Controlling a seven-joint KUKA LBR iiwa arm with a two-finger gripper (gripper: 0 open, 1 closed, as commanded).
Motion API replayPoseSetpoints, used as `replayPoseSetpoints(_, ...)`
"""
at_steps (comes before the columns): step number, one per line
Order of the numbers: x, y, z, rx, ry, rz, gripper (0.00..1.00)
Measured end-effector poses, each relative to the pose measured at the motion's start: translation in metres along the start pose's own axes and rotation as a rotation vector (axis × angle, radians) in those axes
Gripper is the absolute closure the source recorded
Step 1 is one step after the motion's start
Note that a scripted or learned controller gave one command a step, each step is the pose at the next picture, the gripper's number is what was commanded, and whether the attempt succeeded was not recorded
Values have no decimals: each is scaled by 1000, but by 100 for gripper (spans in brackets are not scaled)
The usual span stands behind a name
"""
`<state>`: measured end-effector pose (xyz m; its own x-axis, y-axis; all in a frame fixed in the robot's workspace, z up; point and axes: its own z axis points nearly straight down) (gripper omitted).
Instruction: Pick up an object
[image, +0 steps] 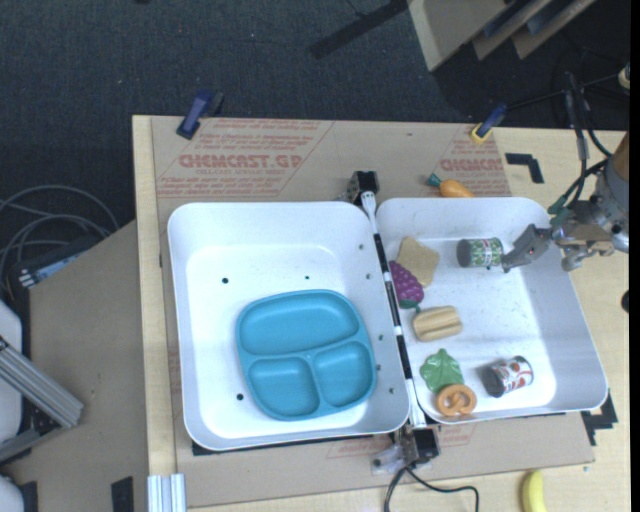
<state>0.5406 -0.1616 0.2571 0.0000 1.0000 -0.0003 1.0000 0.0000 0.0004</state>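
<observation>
Gripper (548, 252) at right bin's (570, 385) far right edge, fingers spread, nothing between them. Green-labelled can (481, 252) on its side just beside left fingertip, near far edge. Bread slice (418, 260) further toward the divider; red-labelled can (510, 376) near front right corner.
</observation>
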Motion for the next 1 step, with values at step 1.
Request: replayPoseSetpoints(1,15,51,90,4,2,-1,0)
